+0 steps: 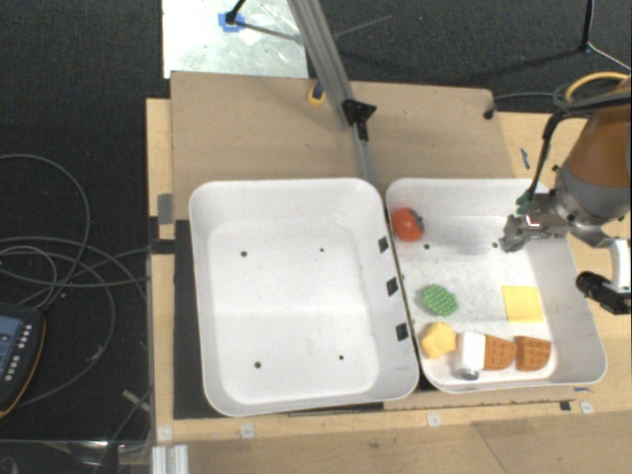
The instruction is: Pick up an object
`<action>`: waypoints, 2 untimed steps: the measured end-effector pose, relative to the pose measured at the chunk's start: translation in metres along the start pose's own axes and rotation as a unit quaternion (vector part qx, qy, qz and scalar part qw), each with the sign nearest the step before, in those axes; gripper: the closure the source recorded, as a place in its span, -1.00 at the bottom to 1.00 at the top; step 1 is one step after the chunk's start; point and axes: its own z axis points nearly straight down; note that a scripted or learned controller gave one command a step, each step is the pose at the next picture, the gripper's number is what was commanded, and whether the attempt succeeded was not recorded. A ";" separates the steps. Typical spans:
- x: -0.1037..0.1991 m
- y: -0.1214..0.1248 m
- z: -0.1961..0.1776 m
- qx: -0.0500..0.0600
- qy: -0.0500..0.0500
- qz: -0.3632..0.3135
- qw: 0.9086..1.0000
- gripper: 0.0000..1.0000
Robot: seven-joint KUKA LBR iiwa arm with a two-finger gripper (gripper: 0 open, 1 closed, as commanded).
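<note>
The right bin (pixel 474 200) holds a red tomato-like piece (pixel 407 224) near its left wall, a green round piece (pixel 438 299) in the middle and a yellow square slab (pixel 522 303) on the right. Along the front lie a yellow lump (pixel 437 340), a white block (pixel 470 352) and two orange-brown waffle pieces (pixel 516 353). My gripper (pixel 515 235) hangs over the bin's back right part, above bare floor, up and slightly left of the yellow slab. I see nothing between its fingers.
The left bin (pixel 207 265) lies beside the right one, joined by black clips (pixel 392 286). A grey pole (pixel 331 57) slants down to the bins' back edge. Cables (pixel 59 255) and a handset (pixel 15 349) lie left of the bench.
</note>
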 end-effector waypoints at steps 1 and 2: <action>-0.001 -0.002 -0.064 -0.001 -0.001 0.000 1.000 1.00; -0.003 -0.006 -0.110 0.000 0.000 0.000 1.000 1.00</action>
